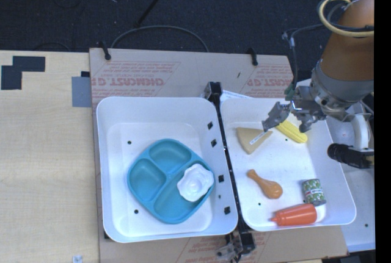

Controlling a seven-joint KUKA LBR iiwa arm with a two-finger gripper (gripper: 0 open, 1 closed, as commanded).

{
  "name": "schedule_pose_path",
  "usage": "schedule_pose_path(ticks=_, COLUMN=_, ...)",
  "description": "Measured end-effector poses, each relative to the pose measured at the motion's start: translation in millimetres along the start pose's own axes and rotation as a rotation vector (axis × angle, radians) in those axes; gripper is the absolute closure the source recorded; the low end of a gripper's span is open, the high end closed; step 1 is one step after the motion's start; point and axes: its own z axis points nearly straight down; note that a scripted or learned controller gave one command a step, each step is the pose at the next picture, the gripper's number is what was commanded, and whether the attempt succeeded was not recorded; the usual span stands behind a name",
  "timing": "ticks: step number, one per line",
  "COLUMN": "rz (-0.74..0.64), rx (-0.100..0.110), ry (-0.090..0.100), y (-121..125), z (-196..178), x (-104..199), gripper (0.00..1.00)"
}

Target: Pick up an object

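On the left of your desk (49, 158), the first white bin (116, 121) holds a blue divided plate (153, 179), with a white fried-egg toy (195, 182) resting on the plate's right edge. Across the black divider (221, 158) where the bins meet, your right bin (333, 194) carries the pickable items: a pale wedge of cheese (250, 140) near its upper left, a tan drumstick (265, 185) below it at mid-floor, an orange-red bottle (295, 215) lying on its side along the near wall, and a small green can (313, 191) just above the bottle's right end. A yellow corn cob (292, 131) lies toward the bin's upper right. Your arm (348, 54) reaches in from the right, its hand (287, 119) poised low over the upper part of that bin, between the cheese and the corn. Its fingers (275, 115) stand spread apart, and nothing is seen gripped between them; whether a tip touches the corn cannot be told.
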Motion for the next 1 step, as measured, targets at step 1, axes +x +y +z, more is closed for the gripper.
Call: schedule_pose_path(ticks=1, rz=-0.002, rx=-0.011, ry=-0.001, y=1.7, z=-5.8, x=-0.1, gripper=0.0)
